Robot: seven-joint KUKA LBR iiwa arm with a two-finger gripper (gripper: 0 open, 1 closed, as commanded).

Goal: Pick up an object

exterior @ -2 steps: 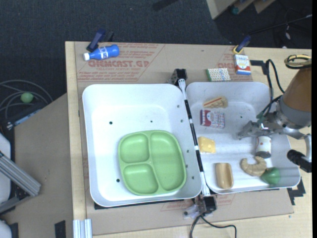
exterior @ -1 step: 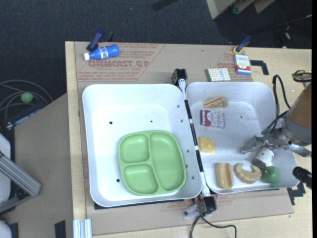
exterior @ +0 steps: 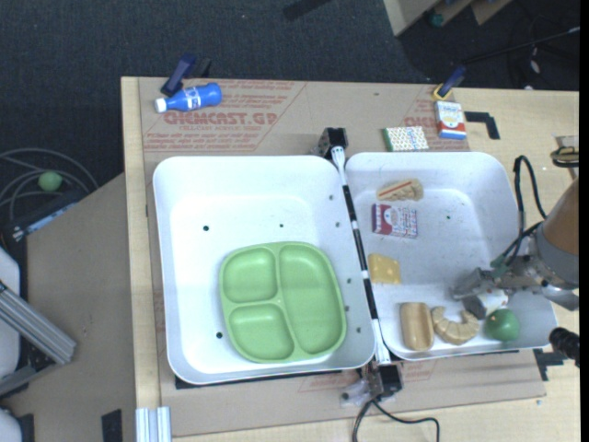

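The right bin (exterior: 479,178) holds several toy foods. A sandwich wedge (exterior: 399,190) lies near its back and a red and white carton (exterior: 394,220) sits just in front of it. A yellow cheese wedge (exterior: 384,269) rests by the left wall. Along the front lie a tan bread roll (exterior: 415,325), a croissant (exterior: 455,326) and a green apple (exterior: 502,324). My gripper (exterior: 475,292) reaches in from the right and hangs low over the bin floor, just behind the croissant and the apple. Nothing shows in its grasp.
The left bin (exterior: 184,201) holds a green divided plate (exterior: 281,300). Behind the bins on the bench lie a blue and white bottle (exterior: 189,98), a small patterned card (exterior: 407,138) and a small box (exterior: 449,120). A black cable (exterior: 520,191) loops over the right bin's right wall.
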